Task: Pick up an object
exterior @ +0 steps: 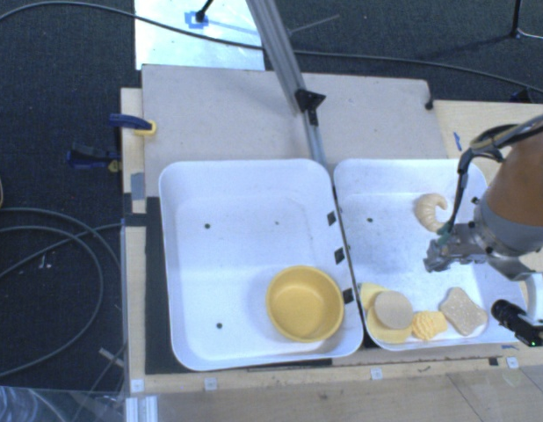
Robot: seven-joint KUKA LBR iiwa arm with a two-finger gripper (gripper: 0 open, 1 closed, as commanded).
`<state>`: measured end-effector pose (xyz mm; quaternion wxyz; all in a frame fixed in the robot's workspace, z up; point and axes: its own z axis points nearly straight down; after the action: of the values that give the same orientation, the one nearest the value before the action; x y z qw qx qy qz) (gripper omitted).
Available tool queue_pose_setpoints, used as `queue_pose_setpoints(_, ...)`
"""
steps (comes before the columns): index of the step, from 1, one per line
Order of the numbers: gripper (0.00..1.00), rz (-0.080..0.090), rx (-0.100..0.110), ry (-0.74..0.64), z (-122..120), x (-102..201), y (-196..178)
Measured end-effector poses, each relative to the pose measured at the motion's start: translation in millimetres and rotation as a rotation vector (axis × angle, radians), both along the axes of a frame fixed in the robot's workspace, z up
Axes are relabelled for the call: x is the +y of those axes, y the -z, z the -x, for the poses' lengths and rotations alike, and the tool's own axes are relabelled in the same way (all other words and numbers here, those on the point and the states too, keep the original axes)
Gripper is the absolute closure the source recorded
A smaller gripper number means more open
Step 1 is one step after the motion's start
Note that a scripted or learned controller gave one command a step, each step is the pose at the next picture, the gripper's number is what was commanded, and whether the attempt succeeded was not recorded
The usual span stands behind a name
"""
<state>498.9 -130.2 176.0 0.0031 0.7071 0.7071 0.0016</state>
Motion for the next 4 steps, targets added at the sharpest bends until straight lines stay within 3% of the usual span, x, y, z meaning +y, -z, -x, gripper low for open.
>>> queue_pose_setpoints(2, 1.0, 0.0, -0.001, -0.005, -14.1, 1.8, -108.2)
queue_pose_setpoints(4, 1.0, -0.004, 0.004, -0.011, -68.9, 110.1, -92.3)
